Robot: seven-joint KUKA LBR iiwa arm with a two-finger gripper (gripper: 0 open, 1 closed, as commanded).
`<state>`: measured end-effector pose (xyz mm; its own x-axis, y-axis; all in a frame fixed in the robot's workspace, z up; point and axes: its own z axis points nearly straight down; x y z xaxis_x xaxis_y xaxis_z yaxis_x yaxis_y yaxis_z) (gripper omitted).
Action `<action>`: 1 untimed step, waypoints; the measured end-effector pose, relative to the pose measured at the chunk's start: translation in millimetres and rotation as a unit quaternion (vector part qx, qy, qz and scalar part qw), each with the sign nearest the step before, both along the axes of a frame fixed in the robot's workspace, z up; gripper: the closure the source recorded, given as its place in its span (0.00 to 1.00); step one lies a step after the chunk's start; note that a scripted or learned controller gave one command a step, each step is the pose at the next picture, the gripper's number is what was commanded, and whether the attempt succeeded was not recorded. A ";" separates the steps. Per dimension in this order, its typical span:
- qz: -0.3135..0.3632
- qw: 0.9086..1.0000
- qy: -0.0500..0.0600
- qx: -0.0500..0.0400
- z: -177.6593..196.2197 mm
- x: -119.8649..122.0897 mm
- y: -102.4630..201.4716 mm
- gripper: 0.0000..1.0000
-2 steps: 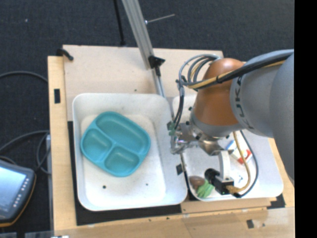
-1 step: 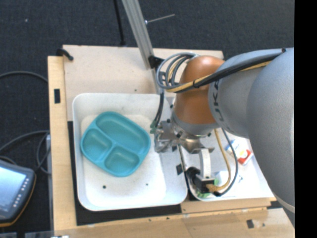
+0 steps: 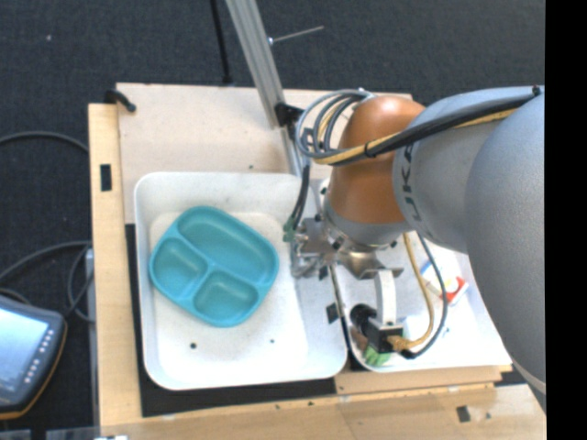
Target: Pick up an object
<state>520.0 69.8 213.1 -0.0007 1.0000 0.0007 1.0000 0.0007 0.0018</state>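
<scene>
From the camera above, a blue divided plate [image 3: 213, 266] lies flat in the left bin [image 3: 229, 360], towards that bin's left side and tilted a little askew; its three compartments face up. The grey arm [image 3: 477, 181] reaches in from the right and covers most of the right bin [image 3: 477, 328]. The gripper [image 3: 310, 255] sits over the seam between the two bins, just beside the plate's right edge but not touching it; whether it is open or closed cannot be told, as the wrist hides it. A metal rail [image 3: 252, 44] slants up from the wooden bench [image 3: 183, 126].
</scene>
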 end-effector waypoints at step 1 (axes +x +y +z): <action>0.002 1.000 0.001 0.000 -7.3 -15.6 17.5 1.00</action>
<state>504.3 87.3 205.8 -0.0042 1.0000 0.0000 1.0000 0.0042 -0.0004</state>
